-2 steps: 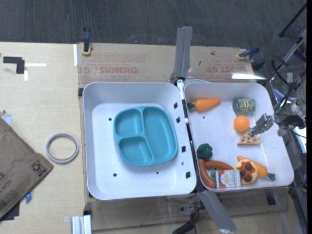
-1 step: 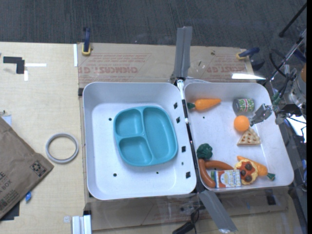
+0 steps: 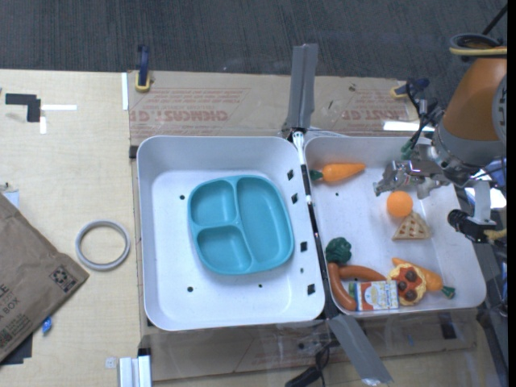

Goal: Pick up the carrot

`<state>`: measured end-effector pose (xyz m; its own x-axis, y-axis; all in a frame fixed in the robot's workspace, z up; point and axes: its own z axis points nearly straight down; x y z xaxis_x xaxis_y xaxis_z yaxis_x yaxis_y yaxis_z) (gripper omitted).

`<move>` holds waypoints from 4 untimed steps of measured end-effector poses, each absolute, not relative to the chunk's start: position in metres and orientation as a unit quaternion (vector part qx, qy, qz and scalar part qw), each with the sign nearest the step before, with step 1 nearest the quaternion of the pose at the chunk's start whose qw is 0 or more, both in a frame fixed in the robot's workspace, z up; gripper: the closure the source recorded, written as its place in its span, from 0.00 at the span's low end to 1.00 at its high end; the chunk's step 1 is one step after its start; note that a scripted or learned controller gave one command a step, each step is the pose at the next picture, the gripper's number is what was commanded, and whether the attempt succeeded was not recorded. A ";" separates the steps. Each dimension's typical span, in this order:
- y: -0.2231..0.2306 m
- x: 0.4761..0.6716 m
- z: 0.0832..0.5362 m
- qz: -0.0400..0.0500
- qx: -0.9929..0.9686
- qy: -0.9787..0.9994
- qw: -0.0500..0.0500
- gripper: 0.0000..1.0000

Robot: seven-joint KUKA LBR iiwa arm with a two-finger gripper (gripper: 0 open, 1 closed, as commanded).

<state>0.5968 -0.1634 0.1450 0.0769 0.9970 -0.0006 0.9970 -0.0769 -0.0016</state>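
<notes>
The carrot lies flat near the back left corner of the right bin, its green top pointing left toward the divider. My gripper hangs over the back right part of that bin, to the right of the carrot and apart from it. It sits just above an orange ball. Its fingers are spread, open, with nothing between them.
The right bin also holds a waffle wedge, broccoli, a hot dog, a juice box, a small pizza and a second carrot-like piece. A teal divided plate sits in the left bin.
</notes>
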 end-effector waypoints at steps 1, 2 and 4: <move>-0.190 0.577 0.092 0.000 -0.607 -0.795 0.000 0.00; -0.218 0.579 0.099 -0.002 -0.632 -0.775 0.001 0.00; -0.215 0.608 0.093 0.000 -0.549 -0.836 -0.002 0.00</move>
<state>0.6081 -0.2147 0.0926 -0.3968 0.9179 -0.0028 0.9179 0.3968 0.0021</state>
